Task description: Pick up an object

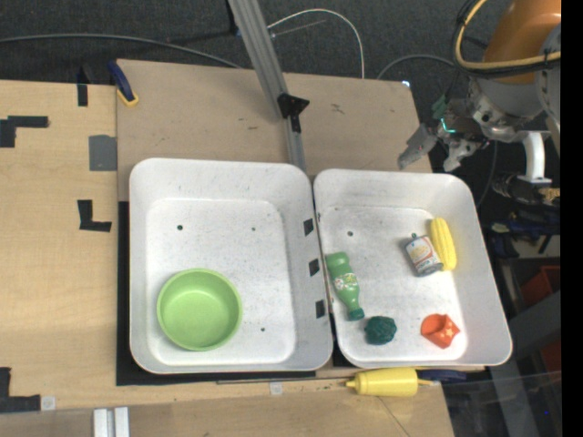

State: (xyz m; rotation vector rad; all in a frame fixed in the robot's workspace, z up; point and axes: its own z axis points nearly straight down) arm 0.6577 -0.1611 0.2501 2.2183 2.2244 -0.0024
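The right bin (364,189) holds a green bottle (344,285) lying near its left wall, a dark green broccoli piece (380,330), a red block (439,330), a small grey can (422,254) and a yellow corn cob (443,242) beside the can. My gripper (435,148) hangs above the bin's back right corner, its fingers spread apart with nothing between them. The arm's orange band (528,7) sits at the top right.
A green bowl (199,309) rests in the front left of the left bin (219,180). A yellow bottle (387,383) lies on the bench just in front of the right bin. A grey pole (264,48) slants over the bench behind the bins.
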